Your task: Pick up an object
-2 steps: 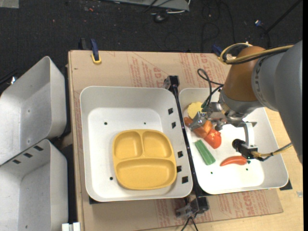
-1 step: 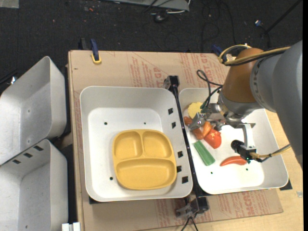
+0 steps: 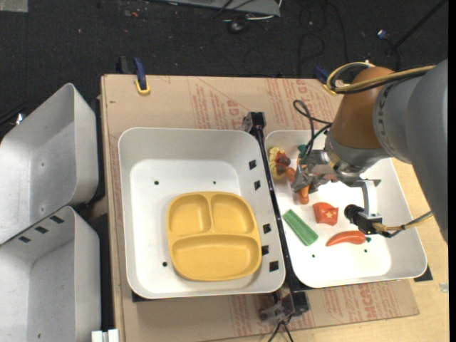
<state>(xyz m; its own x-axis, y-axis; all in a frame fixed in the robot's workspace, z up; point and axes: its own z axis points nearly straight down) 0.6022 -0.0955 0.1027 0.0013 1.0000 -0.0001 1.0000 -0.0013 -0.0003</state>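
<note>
Nearest, a long red plastic pepper (image 3: 346, 239), a flat green plastic strip (image 3: 300, 227) and a red plastic chunk (image 3: 325, 213) lie loose in the right white bin (image 3: 406, 262). Beyond, the jaws (image 3: 305, 180) hang low over a small orange carrot-like piece (image 3: 303, 192); their spread cannot be told. Nothing lifted; pick outstanding.

Right bin (image 3: 410, 262), contents: green flat bar (image 3: 300, 226), lying slantwise near the left wall; red chunky piece (image 3: 325, 213), just beside it; red-orange chili-shaped piece (image 3: 346, 239), lying flat toward the front; small orange carrot-like piece (image 3: 304, 193), under the gripper (image 3: 308, 179); a cluster of yellow and red bits (image 3: 281, 159) (too small to tell apart) toward the back left corner.
</note>
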